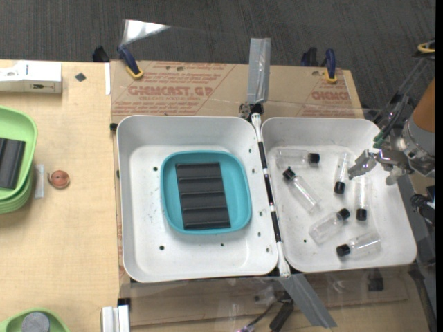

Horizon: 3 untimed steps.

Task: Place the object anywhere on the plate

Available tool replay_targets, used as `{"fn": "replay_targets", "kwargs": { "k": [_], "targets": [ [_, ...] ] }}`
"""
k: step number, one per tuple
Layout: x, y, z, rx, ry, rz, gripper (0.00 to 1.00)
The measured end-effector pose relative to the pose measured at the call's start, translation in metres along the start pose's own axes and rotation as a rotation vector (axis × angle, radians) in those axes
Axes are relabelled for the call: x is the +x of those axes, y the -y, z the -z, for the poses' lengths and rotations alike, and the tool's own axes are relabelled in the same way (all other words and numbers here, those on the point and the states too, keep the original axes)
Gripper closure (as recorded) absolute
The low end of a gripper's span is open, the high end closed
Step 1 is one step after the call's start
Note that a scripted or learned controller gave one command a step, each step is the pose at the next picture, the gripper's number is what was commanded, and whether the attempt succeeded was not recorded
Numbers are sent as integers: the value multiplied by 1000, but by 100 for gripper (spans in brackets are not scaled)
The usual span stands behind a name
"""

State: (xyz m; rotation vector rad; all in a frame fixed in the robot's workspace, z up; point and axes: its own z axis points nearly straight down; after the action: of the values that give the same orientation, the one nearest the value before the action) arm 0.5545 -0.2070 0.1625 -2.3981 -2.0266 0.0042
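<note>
arm (pixel 423 126) cut off at right edge — green tray (pixel 15 161) cropped left

A robotics lab. Two white bins (pixel 138 254) sit on a clamped cardboard sheet (pixel 187 88). Clear vials (pixel 301 189) fill the right one

Beside the right white bin (pixel 394 251), the grey arm (pixel 423 131) wears 1 orange band above a silvery metal gripper (pixel 368 163).

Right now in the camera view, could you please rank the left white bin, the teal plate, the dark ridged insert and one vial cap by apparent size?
1. Left white bin
2. Teal plate
3. Dark ridged insert
4. Black vial cap, by far the smallest
</note>
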Motion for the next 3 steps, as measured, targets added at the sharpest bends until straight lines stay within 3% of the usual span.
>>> {"fn": "replay_targets", "kwargs": {
  "k": [1, 2, 3],
  "targets": [
    [-12, 41, 10, -1, -1, -31, 0],
    [-15, 76, -10, 0, -1, 24, 0],
    [15, 80, 150, -2, 1, -109, 0]
  ]
}}
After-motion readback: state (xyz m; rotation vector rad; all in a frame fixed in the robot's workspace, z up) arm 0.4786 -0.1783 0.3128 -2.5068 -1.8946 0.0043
